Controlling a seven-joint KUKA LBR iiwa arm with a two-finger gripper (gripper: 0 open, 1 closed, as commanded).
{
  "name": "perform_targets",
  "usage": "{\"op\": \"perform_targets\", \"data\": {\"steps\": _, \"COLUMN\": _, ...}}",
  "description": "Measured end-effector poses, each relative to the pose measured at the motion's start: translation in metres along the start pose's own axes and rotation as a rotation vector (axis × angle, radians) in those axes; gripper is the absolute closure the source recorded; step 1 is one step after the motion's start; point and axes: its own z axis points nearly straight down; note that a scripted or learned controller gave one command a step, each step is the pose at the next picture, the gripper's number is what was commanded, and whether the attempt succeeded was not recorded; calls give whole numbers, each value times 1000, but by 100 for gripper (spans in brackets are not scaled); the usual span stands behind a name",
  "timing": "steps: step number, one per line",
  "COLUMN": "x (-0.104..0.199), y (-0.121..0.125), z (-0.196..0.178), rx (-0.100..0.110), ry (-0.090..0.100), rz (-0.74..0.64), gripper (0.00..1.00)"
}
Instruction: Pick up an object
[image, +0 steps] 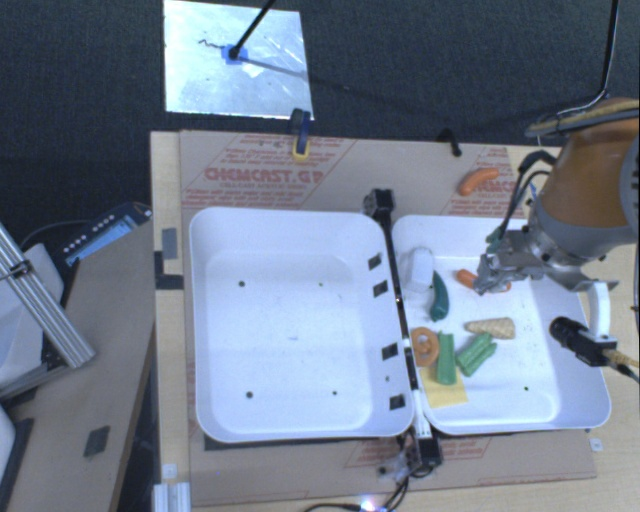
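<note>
we are seeing the grey two-finger gripper (490, 280) hanging over a small orange carrot-shaped toy (468, 277) near the far edge of the shallow white right-hand bin (575, 400); whether it is spread or pinching, we cannot tell

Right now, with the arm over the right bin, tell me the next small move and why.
Probably lower the tool straight down onto the small orange piece beside it. The tool hangs over the right bin, right next to that piece, while the tan cone and green pieces lie farther toward the bin's front.
</note>
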Motion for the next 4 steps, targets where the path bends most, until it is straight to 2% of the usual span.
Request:
{"op": "perform_targets", "data": {"steps": 1, "x": -6, "y": 27, "z": -162, "rx": -19, "ry": -5, "rz": -1, "gripper": 100}}
{"op": "perform_targets", "data": {"steps": 2, "x": 51, "y": 49, "z": -102, "rx": 3, "ry": 1, "rz": -4, "gripper": 100}}
{"op": "perform_targets", "data": {"steps": 3, "x": 69, "y": 117, "z": -37, "rx": 0, "ry": -1, "rz": -3, "gripper": 100}}
{"op": "perform_targets", "data": {"steps": 4, "x": 89, "y": 116, "z": -206, "rx": -15, "ry": 0, "rz": -2, "gripper": 100}}
